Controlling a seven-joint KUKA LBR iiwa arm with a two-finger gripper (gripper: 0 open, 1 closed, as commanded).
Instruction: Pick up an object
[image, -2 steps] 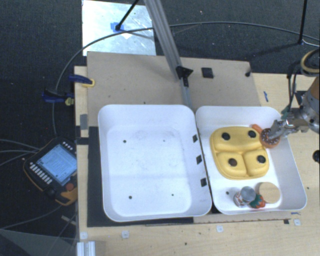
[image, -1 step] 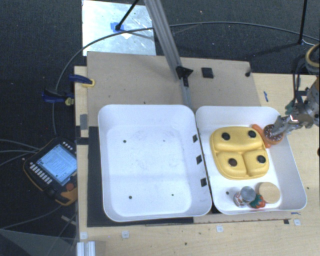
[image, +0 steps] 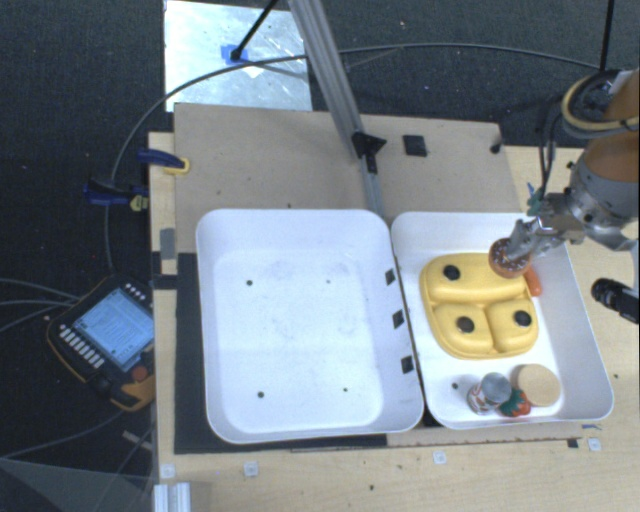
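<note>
Wooden disc (image: 538, 385) sits below yellow block (image: 478, 306); gripper (image: 510, 258), hold unclear, may slip off the block's top edge.

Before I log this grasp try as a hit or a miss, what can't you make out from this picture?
- Gripper: too small and blurred in the camera view to read its finger state or any hold.
- Brown round thing at its tip: identity unclear.
- Small items beside the tan disc: clustered, too small to name.
- Orange piece: partly hidden behind the yellow tray.

I'm looking at a tan wooden bench (image: 280, 160) with 2 shallow white plastic bins (image: 290, 325) (image: 580, 350) sitting side by side on it.
</note>
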